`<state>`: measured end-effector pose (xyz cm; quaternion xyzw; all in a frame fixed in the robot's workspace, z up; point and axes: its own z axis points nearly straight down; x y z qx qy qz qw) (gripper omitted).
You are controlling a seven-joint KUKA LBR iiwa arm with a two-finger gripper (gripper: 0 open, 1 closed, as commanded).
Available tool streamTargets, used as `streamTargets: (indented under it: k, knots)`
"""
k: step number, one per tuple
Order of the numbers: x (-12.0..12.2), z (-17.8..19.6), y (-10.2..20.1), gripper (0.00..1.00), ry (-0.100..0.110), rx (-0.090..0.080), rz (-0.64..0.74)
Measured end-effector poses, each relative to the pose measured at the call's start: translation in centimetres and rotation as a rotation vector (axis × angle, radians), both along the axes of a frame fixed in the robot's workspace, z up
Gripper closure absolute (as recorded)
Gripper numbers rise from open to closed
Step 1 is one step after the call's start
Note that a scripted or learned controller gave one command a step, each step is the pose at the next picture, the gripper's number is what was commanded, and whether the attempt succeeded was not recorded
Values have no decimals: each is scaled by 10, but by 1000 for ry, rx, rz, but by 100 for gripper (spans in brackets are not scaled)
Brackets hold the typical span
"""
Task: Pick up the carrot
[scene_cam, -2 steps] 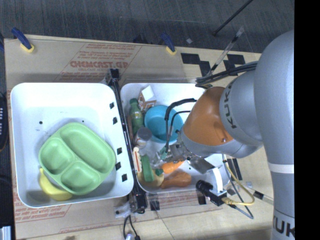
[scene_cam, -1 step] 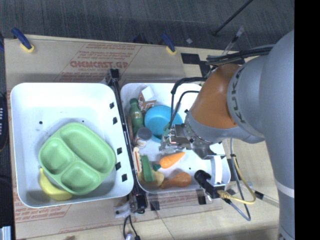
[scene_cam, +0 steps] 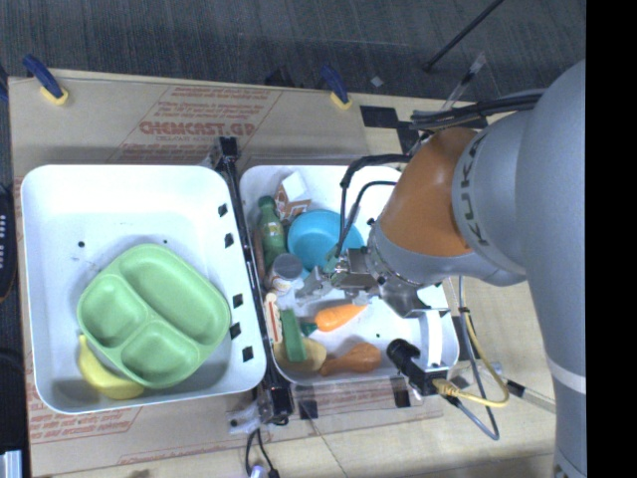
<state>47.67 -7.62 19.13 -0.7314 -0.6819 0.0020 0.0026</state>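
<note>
Jaws (scene_cam: 320,289) hover just above the carrot (scene_cam: 339,317) in the right bin (scene_cam: 261,182)

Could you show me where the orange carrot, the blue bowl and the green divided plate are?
Orange carrot (scene_cam: 339,317), camera view, middle of its body, in the right bin.
Round blue bowl (scene_cam: 317,235), camera view, its inside.
Light green divided plastic plate (scene_cam: 154,312), camera view, central ridge between compartments, in the left bin.

The arm (scene_cam: 537,187) is a thick, smooth grey tube with rounded joints. 1 broad orange band (scene_cam: 428,192) rings it above the wrist, and dark letters run along the grey casing beside that band. Black cables (scene_cam: 373,167) loop past the wrist.
</note>
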Motion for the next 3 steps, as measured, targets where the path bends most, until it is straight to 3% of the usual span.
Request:
streamTargets:
  k: [1,2,3]
  knots:
    - [3,-96,-56,0,-17,-12,122]
    - [4,-86,-55,100,-14,-10,131]
    - [0,0,43,100,1,1,-115]
